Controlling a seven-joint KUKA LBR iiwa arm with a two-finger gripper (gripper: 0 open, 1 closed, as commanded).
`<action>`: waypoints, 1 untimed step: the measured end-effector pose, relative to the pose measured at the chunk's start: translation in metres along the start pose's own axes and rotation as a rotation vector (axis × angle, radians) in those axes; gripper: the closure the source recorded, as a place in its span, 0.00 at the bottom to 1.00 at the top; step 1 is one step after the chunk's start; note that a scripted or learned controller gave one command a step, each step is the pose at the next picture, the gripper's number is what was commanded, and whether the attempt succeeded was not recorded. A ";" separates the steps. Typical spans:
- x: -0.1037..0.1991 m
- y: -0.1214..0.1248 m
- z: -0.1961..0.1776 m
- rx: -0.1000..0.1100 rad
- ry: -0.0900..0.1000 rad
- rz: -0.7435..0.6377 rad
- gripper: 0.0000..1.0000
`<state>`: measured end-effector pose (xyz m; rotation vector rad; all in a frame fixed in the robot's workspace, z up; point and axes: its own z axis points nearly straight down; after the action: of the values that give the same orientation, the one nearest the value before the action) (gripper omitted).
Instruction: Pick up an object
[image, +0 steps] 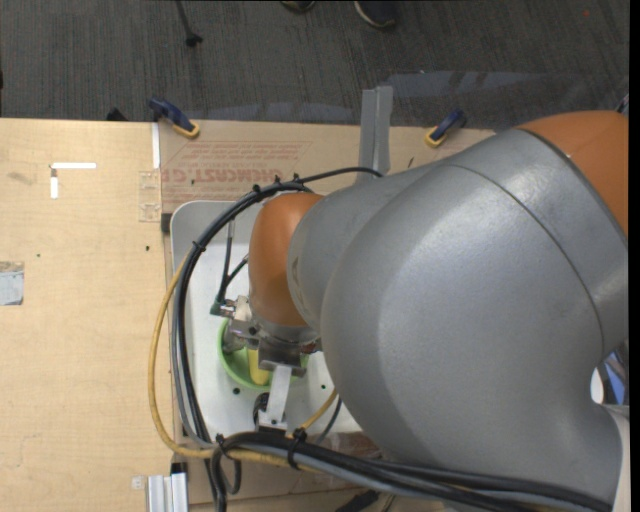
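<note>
Green round object (231, 362) is seen in the left white bin (186, 228), toward its near end, with a yellow piece (257, 376) at its right side; whether the yellow is part of it or a separate item cannot be told. The gripper (263, 358) is placed low in that bin, directly over the green object's right part, below the orange band (276, 250). Contact cannot be confirmed. The gripper's state cannot be told, as its tip is hidden by the wrist and the arm (450, 320). Nothing is seen held.

Step judged: grasp attempt at the green object, approach likely finished, lift not yet done. Task is counted as not complete.

Next move calls for: closure confirmed on the object or its rim, then a straight lift clear of the bin wall. A rim hold on a round shape is judged likely to slip. The bare counter (80, 300) lies left of the bin.
</note>
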<state>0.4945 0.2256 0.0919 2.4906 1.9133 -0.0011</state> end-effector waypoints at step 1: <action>-0.021 0.137 0.000 0.001 -0.003 0.201 0.00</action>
<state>0.6212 0.1704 0.0916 2.6693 1.6531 -0.0051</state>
